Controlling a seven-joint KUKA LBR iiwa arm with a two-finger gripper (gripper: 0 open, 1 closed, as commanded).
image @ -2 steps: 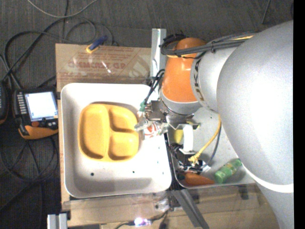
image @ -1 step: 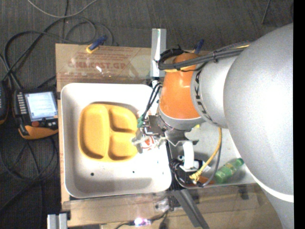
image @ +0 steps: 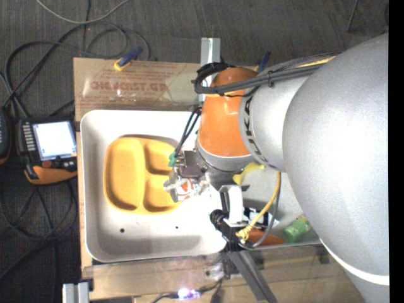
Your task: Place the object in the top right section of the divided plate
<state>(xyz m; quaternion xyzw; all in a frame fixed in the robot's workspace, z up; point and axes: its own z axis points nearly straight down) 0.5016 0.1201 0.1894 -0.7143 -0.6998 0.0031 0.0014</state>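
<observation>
Gripper (image: pixel 183 183) at the end of the grey arm (image: pixel 334 150) hangs over the right edge of the yellow divided plate (image: pixel 140 174), and a small red-and-white object (image: pixel 184 190) shows at its tip, though whether the fingers are apart or clamped on that object cannot be told from this angle. The plate lies in the left white bin (image: pixel 101 232), towards that bin's middle, with one long section along its left side and two smaller sections along its right; the gripper's tip sits above the lower of those two, near the plate's right rim. An orange band (image: pixel 224 122) wraps the arm just above the wrist, with black cables looped over it and a yellow cable (image: pixel 273 197) curling below. In the right bin, close to its near edge, a green block (image: pixel 295 230) and an orange piece (image: pixel 265 238) lie just beside each other, partly hidden by the arm. A small screen device (image: pixel 53 141) rests on the dark floor left of the bench, and a sheet of cardboard (image: pixel 132 84) lies under the far edge of the bins.
</observation>
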